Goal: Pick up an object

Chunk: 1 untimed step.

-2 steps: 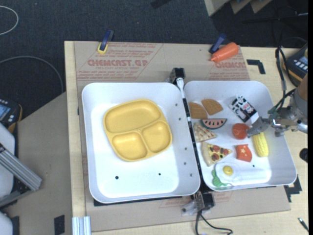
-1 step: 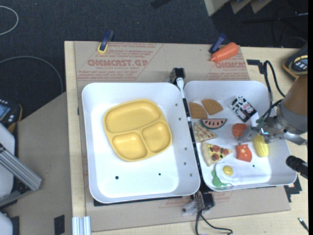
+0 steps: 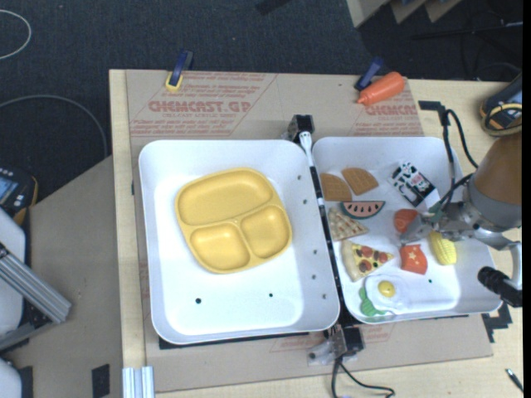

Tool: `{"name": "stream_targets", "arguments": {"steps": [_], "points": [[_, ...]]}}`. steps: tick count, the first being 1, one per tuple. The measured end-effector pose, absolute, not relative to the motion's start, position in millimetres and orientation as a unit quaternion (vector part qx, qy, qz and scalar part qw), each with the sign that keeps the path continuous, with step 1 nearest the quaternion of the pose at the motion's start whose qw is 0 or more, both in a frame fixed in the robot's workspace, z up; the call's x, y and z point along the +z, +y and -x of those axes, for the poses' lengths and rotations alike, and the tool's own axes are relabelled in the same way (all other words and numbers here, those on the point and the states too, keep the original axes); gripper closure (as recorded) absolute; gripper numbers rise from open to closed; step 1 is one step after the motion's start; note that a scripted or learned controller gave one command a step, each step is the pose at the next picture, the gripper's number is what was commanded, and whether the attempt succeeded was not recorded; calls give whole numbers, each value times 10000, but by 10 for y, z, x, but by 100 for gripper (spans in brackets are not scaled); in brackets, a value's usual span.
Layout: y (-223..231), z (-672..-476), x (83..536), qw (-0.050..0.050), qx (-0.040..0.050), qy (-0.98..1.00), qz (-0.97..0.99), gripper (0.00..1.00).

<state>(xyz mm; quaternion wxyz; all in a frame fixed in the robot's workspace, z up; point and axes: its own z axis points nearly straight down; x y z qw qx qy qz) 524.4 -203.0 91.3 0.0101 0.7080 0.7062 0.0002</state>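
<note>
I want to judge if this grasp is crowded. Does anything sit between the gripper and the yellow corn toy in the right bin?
Nothing visible does: the gripper hangs just above-left of the corn toy. A red tomato piece and a strawberry lie close beside.

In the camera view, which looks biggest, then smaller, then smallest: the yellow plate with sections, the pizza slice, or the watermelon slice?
1. Yellow divided plate, by far the largest.
2. Pizza slice and watermelon slice look about alike, too close to rank.

A yellow divided plate (image 3: 233, 220) is seen in the left bin (image 3: 166, 305). Toy food is scattered in the right bin (image 3: 373, 148), where the gripper (image 3: 433, 220) is lowered beside a corn cob (image 3: 443, 249).
</note>
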Motion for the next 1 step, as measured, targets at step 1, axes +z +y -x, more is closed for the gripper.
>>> {"name": "stream_targets", "arguments": {"steps": [1], "points": [[-1981,-5212,954,22,2,7068,-7074,100]]}}
